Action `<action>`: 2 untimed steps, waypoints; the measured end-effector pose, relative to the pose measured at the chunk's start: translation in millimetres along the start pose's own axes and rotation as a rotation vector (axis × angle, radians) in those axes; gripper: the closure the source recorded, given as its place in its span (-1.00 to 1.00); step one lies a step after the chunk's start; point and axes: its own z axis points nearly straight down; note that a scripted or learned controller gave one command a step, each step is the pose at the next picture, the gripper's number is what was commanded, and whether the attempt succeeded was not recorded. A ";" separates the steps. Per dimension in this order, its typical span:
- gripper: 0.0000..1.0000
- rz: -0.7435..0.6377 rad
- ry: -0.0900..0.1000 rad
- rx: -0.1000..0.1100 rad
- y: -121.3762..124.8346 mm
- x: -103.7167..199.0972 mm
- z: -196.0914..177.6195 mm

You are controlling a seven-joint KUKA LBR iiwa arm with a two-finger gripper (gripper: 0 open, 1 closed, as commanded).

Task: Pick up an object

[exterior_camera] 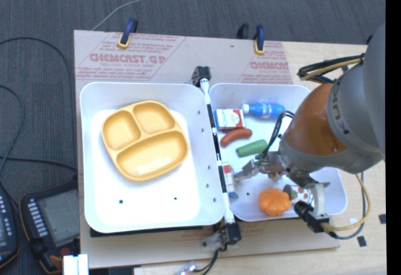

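1. Hanging low in the right bin (326,202), near its front edge, the end effector (270,167) is partly hidden; I cannot tell its state.
2. Crowded neighbours, the orange object (274,202) and the green piece (251,148), could be pushed away, not grasped.

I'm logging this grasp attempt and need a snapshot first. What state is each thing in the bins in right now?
Yellow divided plate: lying flat in the left bin, compartments bare.
Blue bottle: on its side, far end of the right bin.
Red carton: lying flat.
Sausage: lying loose.
Green piece: lying loose, partly under the arm.
Orange fruit: resting on the bin floor.
Gripper: low over the right bin.
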 end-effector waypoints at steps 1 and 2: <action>-1.00 -0.001 0.003 0.010 38.8 -0.4 1.6; 1.00 -0.001 0.002 0.007 40.1 -0.7 -9.2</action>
